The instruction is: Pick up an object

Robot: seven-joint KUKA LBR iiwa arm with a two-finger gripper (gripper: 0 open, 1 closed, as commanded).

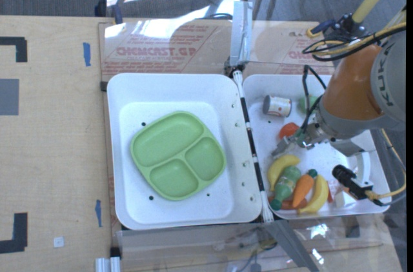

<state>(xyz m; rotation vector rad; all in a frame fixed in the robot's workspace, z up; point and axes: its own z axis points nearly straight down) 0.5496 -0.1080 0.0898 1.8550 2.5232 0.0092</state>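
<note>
A pale wooden counter (51, 155) is carrying two shallow white bins. At lower right, the tool (293, 145) is hovering above a yellow plastic banana (282, 167); whether it grips cannot be told, so nothing is lifted yet.

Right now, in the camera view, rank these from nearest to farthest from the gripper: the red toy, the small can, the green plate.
From the gripper:
1. Red toy, right bin, just above the fingers.
2. Small can, right bin, higher up.
3. Green plate, left bin, far across.
</note>
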